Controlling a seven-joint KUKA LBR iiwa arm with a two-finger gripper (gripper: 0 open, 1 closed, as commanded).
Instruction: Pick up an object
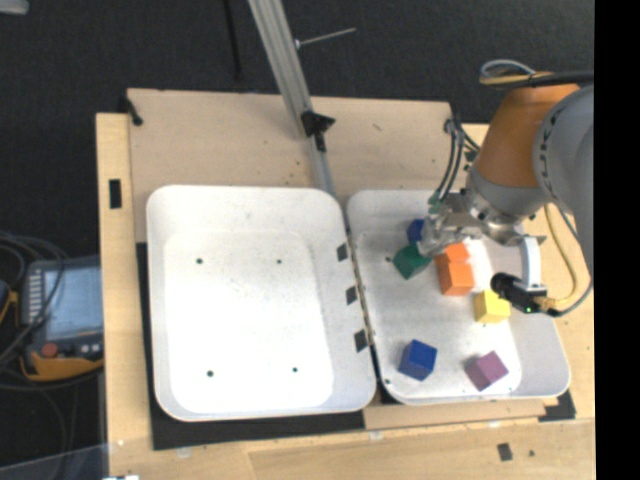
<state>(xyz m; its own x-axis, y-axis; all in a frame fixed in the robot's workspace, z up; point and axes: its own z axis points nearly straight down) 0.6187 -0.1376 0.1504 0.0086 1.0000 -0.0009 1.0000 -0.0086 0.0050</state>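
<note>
The right bin (385,228) holds several small blocks. A green block (409,262) lies toward the bin's middle left, with a small blue block (416,231) just behind it. An orange block (456,269) sits to their right, a yellow one (490,307) further right. A blue cube (418,359) and a purple cube (486,369) rest near the bin's front edge. My gripper (437,240) hangs low over the bin, right between the green, small blue and orange blocks. Its tips are hidden by its own body.
The left bin (245,298) lies beside the right one, a low rim between them. A slanted metal strut (290,73) rises behind the bins. A cable loops off the wrist on the right. A pendant screen (60,303) sits off the bench at far left.
</note>
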